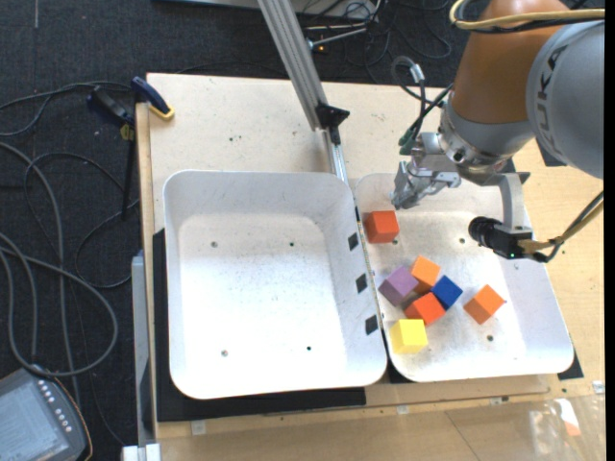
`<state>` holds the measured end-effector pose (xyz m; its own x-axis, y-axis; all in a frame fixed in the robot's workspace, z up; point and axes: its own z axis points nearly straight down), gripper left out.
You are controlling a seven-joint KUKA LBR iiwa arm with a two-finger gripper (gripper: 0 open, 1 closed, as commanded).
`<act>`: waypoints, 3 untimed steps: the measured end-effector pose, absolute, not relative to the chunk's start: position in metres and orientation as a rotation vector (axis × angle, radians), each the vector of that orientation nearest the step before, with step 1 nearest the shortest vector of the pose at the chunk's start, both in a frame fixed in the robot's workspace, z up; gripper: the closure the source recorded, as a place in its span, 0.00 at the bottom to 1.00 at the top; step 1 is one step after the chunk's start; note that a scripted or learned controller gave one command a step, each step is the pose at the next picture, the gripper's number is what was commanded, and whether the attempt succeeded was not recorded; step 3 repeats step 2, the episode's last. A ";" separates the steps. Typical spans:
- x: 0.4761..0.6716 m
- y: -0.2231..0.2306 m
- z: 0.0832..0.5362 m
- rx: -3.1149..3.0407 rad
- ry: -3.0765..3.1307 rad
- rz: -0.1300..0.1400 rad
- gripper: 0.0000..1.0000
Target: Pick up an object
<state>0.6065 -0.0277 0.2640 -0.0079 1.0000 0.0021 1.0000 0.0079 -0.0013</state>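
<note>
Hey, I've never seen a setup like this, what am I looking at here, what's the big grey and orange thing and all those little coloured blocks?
One camera above a bench looks down at a slant. The grey and orange thing is a robot arm reaching in from the right. Its hand hangs over the far end of the right white bin, with nothing visibly held. That bin holds small cubes: an orange-red cube alone just below the hand, and a cluster nearer us of purple, orange, blue, red, yellow and another orange cube. The left white bin sits beside it.
</note>
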 end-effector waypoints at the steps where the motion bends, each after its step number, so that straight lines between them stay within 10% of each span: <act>1: 0.590 0.013 0.256 -2.211 -2.227 0.002 1.00; 3: 0.569 0.065 0.254 -2.192 -2.231 0.009 1.00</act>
